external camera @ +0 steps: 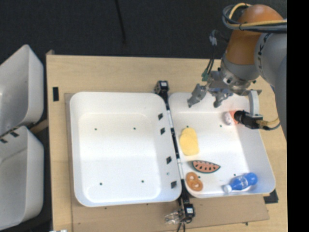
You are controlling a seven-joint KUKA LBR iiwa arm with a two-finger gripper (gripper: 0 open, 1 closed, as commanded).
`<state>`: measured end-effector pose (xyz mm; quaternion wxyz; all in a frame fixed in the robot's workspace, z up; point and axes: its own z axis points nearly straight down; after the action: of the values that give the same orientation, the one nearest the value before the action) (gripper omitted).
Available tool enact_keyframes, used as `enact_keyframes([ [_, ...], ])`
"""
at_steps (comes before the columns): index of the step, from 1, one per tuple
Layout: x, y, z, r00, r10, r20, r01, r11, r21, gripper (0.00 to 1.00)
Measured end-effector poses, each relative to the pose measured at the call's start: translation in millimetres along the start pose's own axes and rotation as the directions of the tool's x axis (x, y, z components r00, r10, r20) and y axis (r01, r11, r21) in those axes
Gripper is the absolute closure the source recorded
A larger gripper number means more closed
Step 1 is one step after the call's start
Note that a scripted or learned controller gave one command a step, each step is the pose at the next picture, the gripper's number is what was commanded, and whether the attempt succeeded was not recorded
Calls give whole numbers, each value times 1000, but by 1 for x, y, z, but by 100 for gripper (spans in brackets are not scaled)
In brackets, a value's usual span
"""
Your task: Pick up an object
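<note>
My gripper hangs over the far edge of the right bin, its two grey fingers spread apart with nothing between them. Well below it in that bin lies a yellow oblong object. Nearer the front lie a brown and orange slice-shaped piece, a small brown pretzel-like ring and a blue plastic bottle on its side at the front right corner. A small white and red item sits near the bin's right wall.
The left bin lies beside the right one, a row of black clips along the shared rim. A black and orange fitting sticks in at the right wall. White blocks stand off the bench's left.
</note>
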<state>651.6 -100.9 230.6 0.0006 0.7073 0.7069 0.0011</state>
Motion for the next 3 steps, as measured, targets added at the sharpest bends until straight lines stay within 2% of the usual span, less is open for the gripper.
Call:
enact_keyframes([
  [1, 109, 22, -42, 1000, -13, -3, 13, 1000, -6, 0],
  [2, 178, 39, -78, 1000, -10, -2, 10, 1000, -4, 0],
  [3, 243, 38, -125, 1000, -9, -2, 9, 1000, -5, 0],
])
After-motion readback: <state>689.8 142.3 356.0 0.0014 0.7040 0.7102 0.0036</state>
